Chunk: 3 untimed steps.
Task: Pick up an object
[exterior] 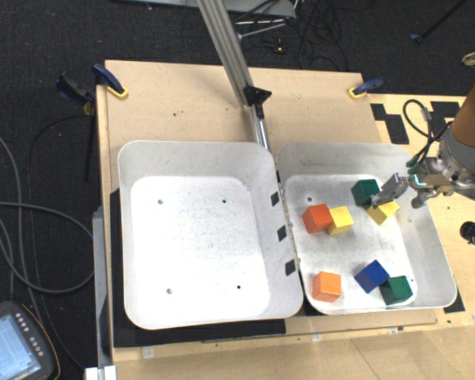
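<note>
The right bin [427,236] holds several cubes. A dark green cube [365,191] and a small yellow block [382,210] lie at its upper right. An orange cube [317,217] touches a yellow cube [340,220] near the middle. Along the front lie another orange cube [326,286], a blue cube [371,275] and a second green cube [396,289]. My gripper [406,191] hangs over the bin's right side, open, with nothing between its fingers. Its left finger [393,187] stands just above the small yellow block and right of the dark green cube.
The left bin [134,212] lies beside the right one. A slanted metal pole [226,42] comes down to the bins' shared back edge. Clamps [111,81] [364,88] sit at the board's back corners. Cables run beside the arm at the right.
</note>
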Tool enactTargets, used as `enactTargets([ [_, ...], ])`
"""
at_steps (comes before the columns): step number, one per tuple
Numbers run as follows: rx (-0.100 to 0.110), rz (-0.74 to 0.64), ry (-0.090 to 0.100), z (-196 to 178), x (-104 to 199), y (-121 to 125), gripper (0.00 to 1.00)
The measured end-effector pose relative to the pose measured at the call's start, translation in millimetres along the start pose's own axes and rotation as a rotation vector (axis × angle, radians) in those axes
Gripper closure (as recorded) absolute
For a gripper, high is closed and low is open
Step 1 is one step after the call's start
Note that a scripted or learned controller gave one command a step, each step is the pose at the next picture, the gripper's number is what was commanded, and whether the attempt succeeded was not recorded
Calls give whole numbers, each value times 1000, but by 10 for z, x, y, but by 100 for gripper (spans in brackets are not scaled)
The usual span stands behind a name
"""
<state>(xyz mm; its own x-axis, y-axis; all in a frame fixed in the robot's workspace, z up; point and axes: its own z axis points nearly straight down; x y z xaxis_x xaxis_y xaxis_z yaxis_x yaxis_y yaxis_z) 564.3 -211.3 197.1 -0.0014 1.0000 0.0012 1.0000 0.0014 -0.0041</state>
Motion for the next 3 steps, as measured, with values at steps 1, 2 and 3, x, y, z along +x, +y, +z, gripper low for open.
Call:
enactTargets([
  [1, -4, -1, -1, -23, -1, 10, 0],
  [2, 2, -2, 0, 594, 51, 58, 0],
  [3, -2, 1, -2, 1040, 54, 58, 0],
])
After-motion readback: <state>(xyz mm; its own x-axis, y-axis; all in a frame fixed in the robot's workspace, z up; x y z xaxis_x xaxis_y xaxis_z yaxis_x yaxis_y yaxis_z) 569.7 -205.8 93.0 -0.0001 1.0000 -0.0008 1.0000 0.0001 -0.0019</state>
